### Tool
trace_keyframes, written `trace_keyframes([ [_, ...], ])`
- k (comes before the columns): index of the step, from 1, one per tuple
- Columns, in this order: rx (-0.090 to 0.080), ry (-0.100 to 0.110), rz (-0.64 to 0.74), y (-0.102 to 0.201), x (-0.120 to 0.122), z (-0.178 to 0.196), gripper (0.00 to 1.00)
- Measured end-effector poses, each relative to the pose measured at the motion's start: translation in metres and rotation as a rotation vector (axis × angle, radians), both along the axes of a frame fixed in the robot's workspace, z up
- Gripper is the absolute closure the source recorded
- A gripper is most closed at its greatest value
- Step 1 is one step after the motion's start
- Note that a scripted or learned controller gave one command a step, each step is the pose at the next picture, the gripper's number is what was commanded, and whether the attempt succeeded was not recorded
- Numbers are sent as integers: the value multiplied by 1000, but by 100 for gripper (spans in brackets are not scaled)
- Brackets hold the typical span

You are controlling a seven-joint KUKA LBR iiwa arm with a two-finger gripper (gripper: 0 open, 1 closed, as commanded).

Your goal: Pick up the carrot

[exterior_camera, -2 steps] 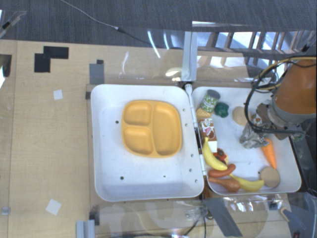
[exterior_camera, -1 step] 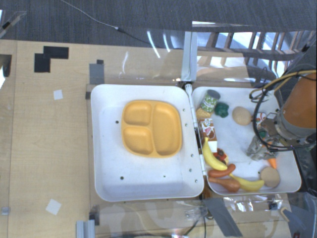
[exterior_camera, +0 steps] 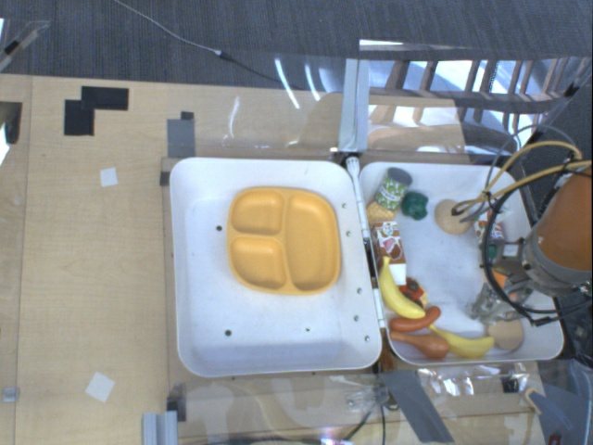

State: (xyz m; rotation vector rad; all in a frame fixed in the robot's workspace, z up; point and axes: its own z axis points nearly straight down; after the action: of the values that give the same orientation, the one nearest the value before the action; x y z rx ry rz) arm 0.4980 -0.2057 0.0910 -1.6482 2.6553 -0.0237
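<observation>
Pale wood tabletop, light grain, w/ a few small white paper squares stuck on it and black L-shaped marks near the far left corner. Beyond the tabletop the floor is dark grey carpet, a thin cable trailing across it. Clear plastic sheeting behind and in front of the bins catches glare.

Two shallow white bins side by side, rims touching. Left bin holds just a yellow divided plate, three compartments, sitting roughly mid-bin. Right bin is crowded along its left wall: a green-labelled can at the far end, a dark green item just beside it, a red-and-white packet, then a banana and a second banana near the front edge. The carrot looks to be the orange-red piece lying at the front left corner of the right bin, touching the bananas; another similar reddish piece sits just above it, so can't be sure which is which. A tan round thing sits toward the back.

Arm comes in from the right, orange band visible, yellow and black cables looping over it. The tool is down over the right side of the right bin, well apart from the carrot. Can't tell whether it's open or closed; cables and wrist hide it.
</observation>
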Motion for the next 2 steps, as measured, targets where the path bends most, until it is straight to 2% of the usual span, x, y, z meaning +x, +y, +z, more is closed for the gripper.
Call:
trace_keyframes([
  [1, -7, -1, 394, 1, -4, 0, 100],
  [2, -8, 14, 785, 0, -8, 10, 100],
])
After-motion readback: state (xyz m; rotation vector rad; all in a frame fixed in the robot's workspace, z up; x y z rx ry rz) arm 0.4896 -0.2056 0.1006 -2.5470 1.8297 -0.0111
